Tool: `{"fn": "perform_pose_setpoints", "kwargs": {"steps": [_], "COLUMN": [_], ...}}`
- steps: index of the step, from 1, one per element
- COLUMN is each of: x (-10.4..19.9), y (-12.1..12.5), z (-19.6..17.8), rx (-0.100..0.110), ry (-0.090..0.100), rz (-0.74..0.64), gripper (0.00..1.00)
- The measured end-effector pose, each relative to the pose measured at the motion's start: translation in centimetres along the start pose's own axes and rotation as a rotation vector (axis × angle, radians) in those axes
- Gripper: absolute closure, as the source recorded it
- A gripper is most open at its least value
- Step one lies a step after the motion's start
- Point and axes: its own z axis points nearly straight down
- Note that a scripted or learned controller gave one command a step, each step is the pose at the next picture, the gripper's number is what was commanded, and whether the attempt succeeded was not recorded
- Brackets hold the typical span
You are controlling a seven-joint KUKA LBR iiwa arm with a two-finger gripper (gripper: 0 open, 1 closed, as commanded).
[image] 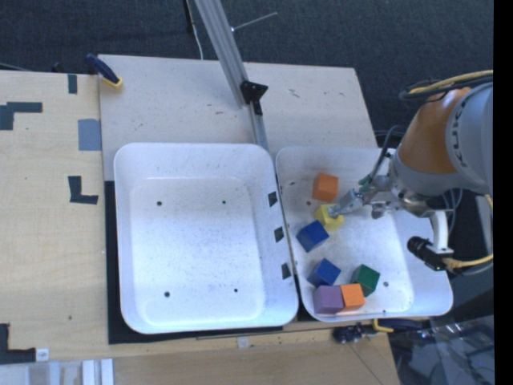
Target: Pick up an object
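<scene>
Right bin holds seven blocks: two orange, two blue, one yellow, one green, one purple. Pincer sits at the yellow block, centre-right of frame; grip state indeterminate. Left bin offers open floor.

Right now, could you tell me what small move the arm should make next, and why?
Probably a short descent onto the yellow block: the gripper sits at that block's edge in the right bin, with the orange block and a blue block close beside it.

bench | 2 white bins: left bin, right bin | side by side
</scene>
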Motion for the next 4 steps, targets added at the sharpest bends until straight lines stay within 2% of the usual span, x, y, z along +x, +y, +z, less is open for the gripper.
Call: {"fn": "perform_pose_setpoints", "kwargs": {"steps": [1,2,3,4], "x": [0.2,-0.2,-1.0,-1.0], "y": [0.0,1.1,2.1,2.1], "z": [-0.8,-6.4,-11.8,-12.8], "rx": [0.000,0.011,0.011,0.016], "ry": [0.002,0.001,0.001,0.003], "rz": [-0.001,0.000,0.001,0.001], "gripper": [1.00,1.00,1.00,1.00]}}
